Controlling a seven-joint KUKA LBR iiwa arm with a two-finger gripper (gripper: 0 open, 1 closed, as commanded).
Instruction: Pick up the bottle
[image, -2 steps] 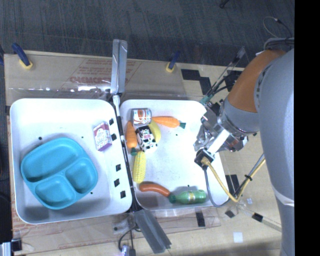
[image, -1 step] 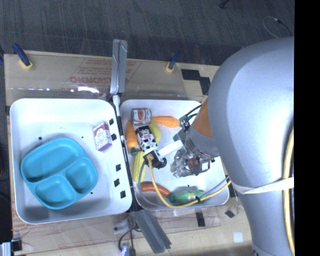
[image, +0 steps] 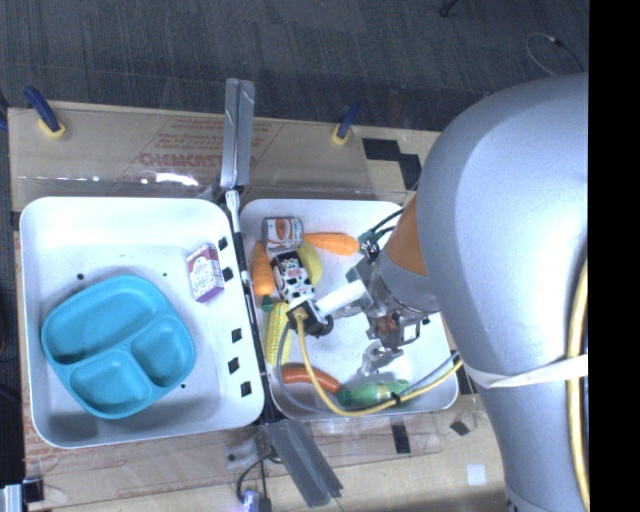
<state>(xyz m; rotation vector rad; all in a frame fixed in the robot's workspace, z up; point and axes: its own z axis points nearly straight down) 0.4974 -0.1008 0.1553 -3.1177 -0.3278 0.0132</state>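
In the right bin (image: 420, 215), a small white container with black spots (image: 290, 277), likely the bottle, lies near the left wall between a banana (image: 311, 262) and an orange piece (image: 261, 272). A green bottle-shaped item (image: 368, 393) lies on its side along the front wall. My gripper (image: 384, 350) hangs over the middle-right of this bin, just above and behind the green item and to the right of the spotted one. Nothing shows between its tips.
The right bin also holds a can (image: 283, 231), a carrot (image: 331, 243), a yellow corn-like piece (image: 277, 326) and a red sausage (image: 296, 376). A yellow cable (image: 318, 382) loops across its floor. The left bin (image: 60, 215) holds a blue divided plate (image: 115, 345) and a small purple box (image: 204, 272).
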